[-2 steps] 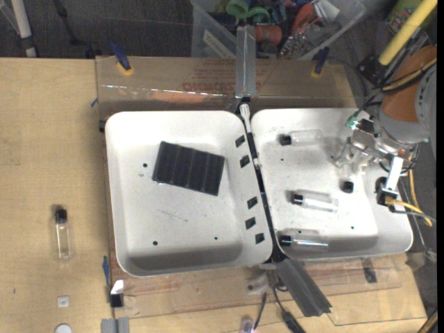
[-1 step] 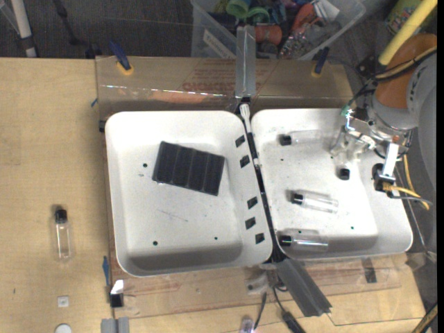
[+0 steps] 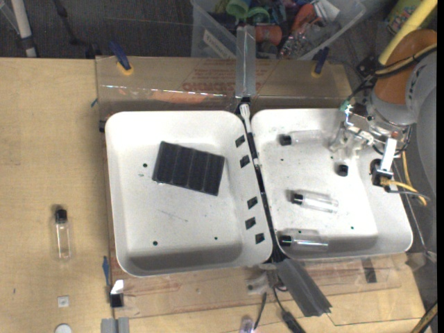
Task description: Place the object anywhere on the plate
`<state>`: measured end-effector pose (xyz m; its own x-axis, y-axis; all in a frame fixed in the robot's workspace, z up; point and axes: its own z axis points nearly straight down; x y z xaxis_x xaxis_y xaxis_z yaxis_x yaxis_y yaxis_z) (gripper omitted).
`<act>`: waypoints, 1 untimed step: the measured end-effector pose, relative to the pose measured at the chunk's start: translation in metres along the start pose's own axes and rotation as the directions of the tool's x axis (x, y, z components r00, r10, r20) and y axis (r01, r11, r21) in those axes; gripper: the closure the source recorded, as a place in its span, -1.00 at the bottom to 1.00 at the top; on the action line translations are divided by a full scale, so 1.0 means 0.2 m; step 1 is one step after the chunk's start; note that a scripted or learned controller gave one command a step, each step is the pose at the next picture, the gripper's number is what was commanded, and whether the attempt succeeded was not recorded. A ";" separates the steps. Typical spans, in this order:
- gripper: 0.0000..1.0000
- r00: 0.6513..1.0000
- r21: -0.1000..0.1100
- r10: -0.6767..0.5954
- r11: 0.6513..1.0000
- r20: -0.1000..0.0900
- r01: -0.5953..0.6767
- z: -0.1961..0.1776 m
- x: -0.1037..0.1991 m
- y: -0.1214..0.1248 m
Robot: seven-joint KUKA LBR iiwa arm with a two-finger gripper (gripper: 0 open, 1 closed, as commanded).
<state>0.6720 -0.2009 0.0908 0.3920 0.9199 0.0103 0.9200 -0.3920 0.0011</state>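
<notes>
Near rim vial (image 3: 303,241): lay against the front wall of the right bin (image 3: 388,238), well below and left of the gripper; it probably rolled there down the bin's sloped edge.
Middle vial (image 3: 313,200): a clear tube with a black cap, flat on the bin floor, below and slightly left of the gripper, apart from it. It appeared the easiest candidate for a pick, with free space on all sides.
Loose black cap (image 3: 341,169): just below the gripper, near but not visibly touching.
Gripper (image 3: 345,143): hovered over the back right part of the right bin. Whether its metal fingers stood wide or narrow could not be told; no object was seen between them.
Upper vial (image 3: 294,139): level with the gripper, to its left, lying flat.
Plate (image 3: 189,168): a dark, ribbed rectangle in the left bin (image 3: 132,207), far left of the gripper, across the divider (image 3: 251,179). It carried nothing.
Stray vial (image 3: 62,233): on the bench, furthest left, outside both bins.
Task status: judged not yet begun; 0 objects on the plate, 3 vials waiting in the right bin.
</notes>
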 end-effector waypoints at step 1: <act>1.00 0.949 -0.011 0.315 0.949 0.005 -0.315 0.00 0.13 -0.06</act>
<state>0.6705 -0.1725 0.0915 0.6619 0.7496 0.0051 0.7495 -0.6619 0.0090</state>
